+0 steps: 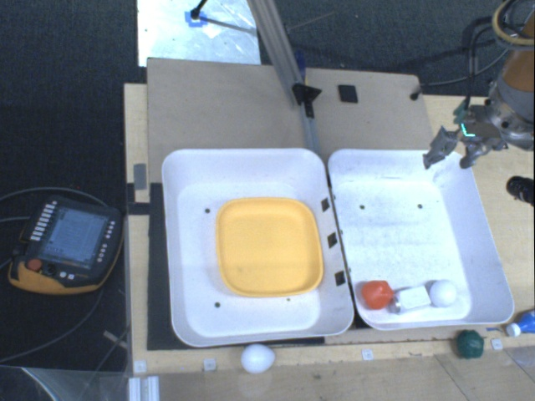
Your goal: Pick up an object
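Objects worth picking lie bunched at the near edge of the right bin (468,224): an orange-red lump (375,293), a small white block (413,298) touching it, and a white ball (443,291) at the block's other end. All three look small and light. The lump seems soft and rounded, so its middle should give a fair hold; the ball is smooth and likely to roll or slip out. The yellow plate (270,246) in the left bin (188,224) lies flat and wide, a poor fit for two fingers. The pincer (451,150) hangs over the right bin's far corner, fingers apart, holding nothing, well away from the cluster.
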{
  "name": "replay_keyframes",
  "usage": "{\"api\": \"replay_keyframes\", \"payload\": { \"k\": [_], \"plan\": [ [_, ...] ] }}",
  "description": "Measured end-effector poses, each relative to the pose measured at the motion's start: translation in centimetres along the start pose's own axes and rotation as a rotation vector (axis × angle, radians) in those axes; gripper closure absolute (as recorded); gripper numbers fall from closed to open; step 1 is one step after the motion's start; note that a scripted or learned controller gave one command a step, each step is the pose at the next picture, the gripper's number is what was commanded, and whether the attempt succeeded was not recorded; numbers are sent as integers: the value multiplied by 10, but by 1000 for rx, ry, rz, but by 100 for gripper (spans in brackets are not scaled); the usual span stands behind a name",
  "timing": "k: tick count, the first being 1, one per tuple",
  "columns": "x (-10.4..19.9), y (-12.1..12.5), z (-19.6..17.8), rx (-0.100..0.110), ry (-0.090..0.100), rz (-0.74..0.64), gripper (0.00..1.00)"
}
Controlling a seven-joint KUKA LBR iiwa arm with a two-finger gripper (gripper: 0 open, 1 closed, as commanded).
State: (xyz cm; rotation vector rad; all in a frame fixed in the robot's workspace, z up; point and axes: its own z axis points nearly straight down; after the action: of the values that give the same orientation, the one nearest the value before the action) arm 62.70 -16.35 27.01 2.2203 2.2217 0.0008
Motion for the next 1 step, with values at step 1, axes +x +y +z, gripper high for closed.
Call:
{"api": "replay_keyframes", "payload": {
  "k": [1],
  "plan": [
    [0,0,0,0,0,0,0]
  ]
}}
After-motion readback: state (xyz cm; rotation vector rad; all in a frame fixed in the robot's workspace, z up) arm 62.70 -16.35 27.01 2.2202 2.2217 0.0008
